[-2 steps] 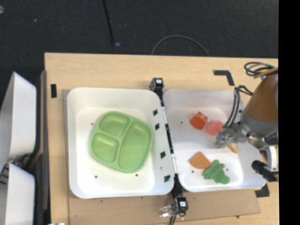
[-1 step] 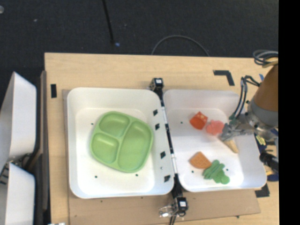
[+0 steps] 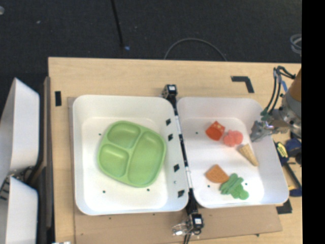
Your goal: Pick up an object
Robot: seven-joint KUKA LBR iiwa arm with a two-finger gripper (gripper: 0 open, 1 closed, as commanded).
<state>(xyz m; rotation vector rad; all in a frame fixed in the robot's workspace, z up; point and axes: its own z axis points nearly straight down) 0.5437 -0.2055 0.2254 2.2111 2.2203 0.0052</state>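
**Jaws at the right bin's edge, toys on its floor**

The tabletop (image 3: 117,75) carries two white bins. The left bin (image 3: 81,187) holds a green divided plate (image 3: 132,153). The right bin (image 3: 269,187) holds a green leafy toy (image 3: 234,186), an orange wedge (image 3: 217,175), a tan cone (image 3: 249,153), a pink ball (image 3: 233,138) and a red block (image 3: 215,130). The gripper (image 3: 260,129) sits at that bin's right rim, just beside the cone and ball; whether its jaws are parted or closed, I cannot tell.
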